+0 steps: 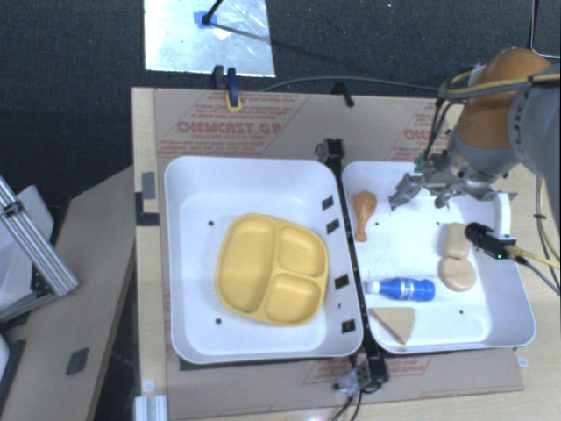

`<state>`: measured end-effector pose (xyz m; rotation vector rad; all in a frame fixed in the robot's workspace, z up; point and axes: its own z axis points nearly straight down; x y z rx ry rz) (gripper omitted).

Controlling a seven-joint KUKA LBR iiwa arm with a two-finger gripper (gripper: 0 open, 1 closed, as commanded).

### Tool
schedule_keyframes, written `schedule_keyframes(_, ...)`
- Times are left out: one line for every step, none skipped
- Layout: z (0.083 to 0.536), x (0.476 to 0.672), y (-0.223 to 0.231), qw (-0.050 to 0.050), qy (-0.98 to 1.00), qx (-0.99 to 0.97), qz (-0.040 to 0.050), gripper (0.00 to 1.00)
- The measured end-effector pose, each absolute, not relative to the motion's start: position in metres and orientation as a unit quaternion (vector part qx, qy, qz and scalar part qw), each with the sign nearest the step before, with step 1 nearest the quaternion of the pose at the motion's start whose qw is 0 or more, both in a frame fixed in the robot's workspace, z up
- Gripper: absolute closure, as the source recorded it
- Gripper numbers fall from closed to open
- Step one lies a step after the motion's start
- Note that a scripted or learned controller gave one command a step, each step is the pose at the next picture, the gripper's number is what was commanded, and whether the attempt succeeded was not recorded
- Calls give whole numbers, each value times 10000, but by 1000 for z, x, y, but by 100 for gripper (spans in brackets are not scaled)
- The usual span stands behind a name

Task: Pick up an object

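My gripper [423, 195] hangs over the back of the right bin [517, 310], its two fingers spread apart and nothing between them, so it is open. Just to its left lies an orange drumstick [362, 210] beside the divider. A beige bread roll piece [454, 239] and a round beige piece [458, 274] lie toward the right, in front of the gripper. A blue bottle [401, 288] lies on its side near the bin's middle front. At the front left corner of that bin rests a tan triangular slice [394, 324].
The left bin [188, 235] holds a yellow divided plate [272, 268]. Black clips run along the divider [344, 235] between the bins. A cable and a black connector [485, 238] trail from the wrist over the right bin's right side.
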<state>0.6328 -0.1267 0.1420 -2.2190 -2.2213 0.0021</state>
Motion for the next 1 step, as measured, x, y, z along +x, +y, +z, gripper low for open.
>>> schedule_keyframes(155,635,-127,-21,-7077,-7065,-12,100)
